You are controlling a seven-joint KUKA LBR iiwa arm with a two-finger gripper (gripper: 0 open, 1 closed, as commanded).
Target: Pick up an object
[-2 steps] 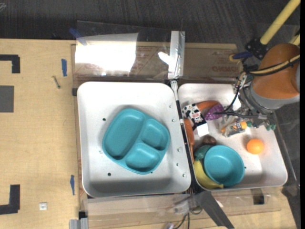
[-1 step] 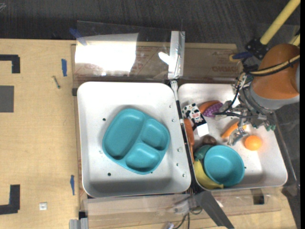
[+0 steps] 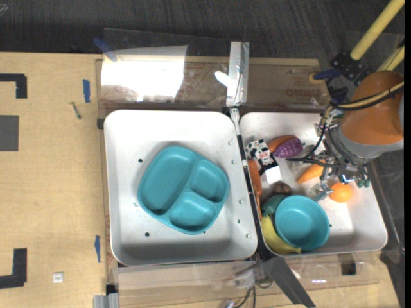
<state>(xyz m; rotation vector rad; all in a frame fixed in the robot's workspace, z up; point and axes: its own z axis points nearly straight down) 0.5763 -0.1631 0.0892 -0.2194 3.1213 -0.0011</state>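
Note:
My gripper point(image 3: 335, 177) hangs low over the right side of the right bin point(image 3: 369, 233), under the arm's orange band point(image 3: 379, 108). An orange ball point(image 3: 343, 194) lies just below it and an orange piece point(image 3: 310, 174) just to its left; both look very close to the gripper. Whether either is touched is hidden by the wrist. A purple object point(image 3: 289, 148) and a black-and-white spotted item point(image 3: 260, 151) lie at the bin's back left. A teal bowl point(image 3: 300, 222) sits at the front, over a yellow banana point(image 3: 273, 236).
The left bin point(image 3: 119, 140) holds a teal divided plate point(image 3: 184, 188). A long orange piece point(image 3: 255, 179) lies along the divider, with a small brown object point(image 3: 280, 187) and a dark green one point(image 3: 271, 204) beside the bowl. Cables point(image 3: 334, 117) and a yellow pole point(image 3: 382, 21) stand behind the arm.

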